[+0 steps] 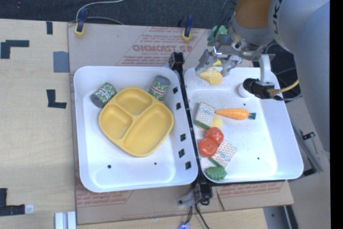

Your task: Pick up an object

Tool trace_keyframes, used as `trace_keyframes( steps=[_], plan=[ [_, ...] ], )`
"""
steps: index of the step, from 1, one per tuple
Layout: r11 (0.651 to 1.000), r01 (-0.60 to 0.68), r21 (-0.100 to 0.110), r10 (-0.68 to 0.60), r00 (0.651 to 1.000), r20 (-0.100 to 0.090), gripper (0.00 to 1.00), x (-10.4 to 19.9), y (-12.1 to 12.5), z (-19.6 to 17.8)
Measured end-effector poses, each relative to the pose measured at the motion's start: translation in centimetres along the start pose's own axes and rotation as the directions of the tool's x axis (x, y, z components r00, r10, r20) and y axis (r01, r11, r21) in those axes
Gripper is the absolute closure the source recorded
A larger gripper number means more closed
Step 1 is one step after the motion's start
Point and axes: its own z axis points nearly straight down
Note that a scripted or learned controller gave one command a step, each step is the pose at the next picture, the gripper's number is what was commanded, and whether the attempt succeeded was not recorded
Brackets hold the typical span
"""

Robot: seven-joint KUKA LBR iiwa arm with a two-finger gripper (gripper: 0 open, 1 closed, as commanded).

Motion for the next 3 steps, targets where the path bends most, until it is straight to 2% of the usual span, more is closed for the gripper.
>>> trace_keyframes(
  steps=[1, 2, 3],
  plan=[
    [1.0, 0.0, 0.003, 0.0, 1.0, -0.001, 1.0, 4.7, -0.2, -1.5],
    [1.0, 0.0, 0.004, 0.0, 1.0, -0.001, 1.0, 10.3, 1.8, -0.5],
    [1.0, -0.004, 0.005, 0.004, 1.0, 0.001, 1.0, 0.5, -4.3, 5.3]
  ],
)
